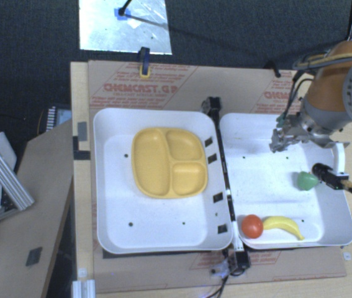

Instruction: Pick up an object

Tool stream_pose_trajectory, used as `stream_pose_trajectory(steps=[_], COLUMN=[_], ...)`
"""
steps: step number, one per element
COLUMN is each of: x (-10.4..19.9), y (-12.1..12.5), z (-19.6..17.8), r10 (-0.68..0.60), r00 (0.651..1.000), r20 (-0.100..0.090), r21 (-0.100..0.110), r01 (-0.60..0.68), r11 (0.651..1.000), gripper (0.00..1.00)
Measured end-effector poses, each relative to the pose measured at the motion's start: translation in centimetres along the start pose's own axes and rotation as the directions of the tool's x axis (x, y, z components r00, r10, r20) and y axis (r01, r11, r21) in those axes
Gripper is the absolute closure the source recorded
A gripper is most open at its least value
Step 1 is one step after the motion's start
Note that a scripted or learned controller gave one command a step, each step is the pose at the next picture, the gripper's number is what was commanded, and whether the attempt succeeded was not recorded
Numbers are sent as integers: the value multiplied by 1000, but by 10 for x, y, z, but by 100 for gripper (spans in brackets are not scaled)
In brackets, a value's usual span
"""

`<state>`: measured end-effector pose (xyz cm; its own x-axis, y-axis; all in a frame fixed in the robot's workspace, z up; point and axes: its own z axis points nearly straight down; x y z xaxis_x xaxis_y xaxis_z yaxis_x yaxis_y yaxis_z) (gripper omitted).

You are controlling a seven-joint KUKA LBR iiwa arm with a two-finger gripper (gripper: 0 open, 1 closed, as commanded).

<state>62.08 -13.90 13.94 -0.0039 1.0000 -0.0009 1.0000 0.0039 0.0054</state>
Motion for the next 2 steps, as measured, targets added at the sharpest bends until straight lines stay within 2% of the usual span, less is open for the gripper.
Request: stream_pose_trajectory(steps=[2], x=[-10], y=[4], z=[-106], r10=[-1], r00=[1000], r20=[1], r21=[-2], r01=[1], r11=[1000], gripper=[100])
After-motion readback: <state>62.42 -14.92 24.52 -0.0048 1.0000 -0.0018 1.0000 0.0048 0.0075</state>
